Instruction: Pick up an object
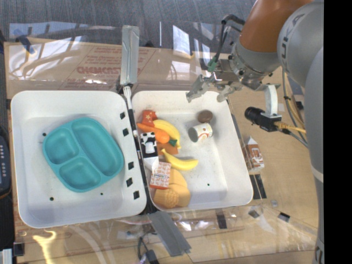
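Note:
My gripper [208, 95] hangs over the far rim of the right bin [234, 169], its two grey fingers spread open with nothing between them. Just below it in the bin lie a small brown round piece [204, 116] and a white cup on its side [201, 132]. Along the bin's left side sit a red toy [148, 116], an orange carrot [153, 136], two bananas [168, 130] [180, 161], a black-and-white box [148, 144], a red-and-white packet [160, 175] and a tan bread-like lump [171, 194].
The left bin [27, 114] holds a teal divided plate [82, 153]. A grey divider bar [129, 54] rises between the bins at the back. A small packet [254, 155] lies on the bench right of the right bin. The arm's body [291, 32] fills the upper right.

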Robot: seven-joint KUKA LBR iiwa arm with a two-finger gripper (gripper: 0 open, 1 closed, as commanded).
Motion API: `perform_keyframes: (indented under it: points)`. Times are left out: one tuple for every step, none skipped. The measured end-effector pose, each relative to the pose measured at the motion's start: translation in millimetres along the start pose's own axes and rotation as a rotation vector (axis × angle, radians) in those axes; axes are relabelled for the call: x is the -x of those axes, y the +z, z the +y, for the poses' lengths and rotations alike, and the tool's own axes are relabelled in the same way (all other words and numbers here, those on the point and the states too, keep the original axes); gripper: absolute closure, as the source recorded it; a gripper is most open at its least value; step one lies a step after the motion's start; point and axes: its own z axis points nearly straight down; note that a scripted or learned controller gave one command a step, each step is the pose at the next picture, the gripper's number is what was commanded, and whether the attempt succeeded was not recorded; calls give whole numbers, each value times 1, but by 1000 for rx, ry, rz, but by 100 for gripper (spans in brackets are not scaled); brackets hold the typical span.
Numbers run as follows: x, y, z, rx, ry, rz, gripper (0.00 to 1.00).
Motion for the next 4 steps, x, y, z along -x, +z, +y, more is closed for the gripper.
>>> perform_keyframes:
  points:
    - [-1,-10,1,-1,-6,1,100]
    - [-1,-10,1,-2,-6,1,0]
    - [12,169,-24,26,58,-5,0]
    - [-9,194,-2,9,-82,-7,0]
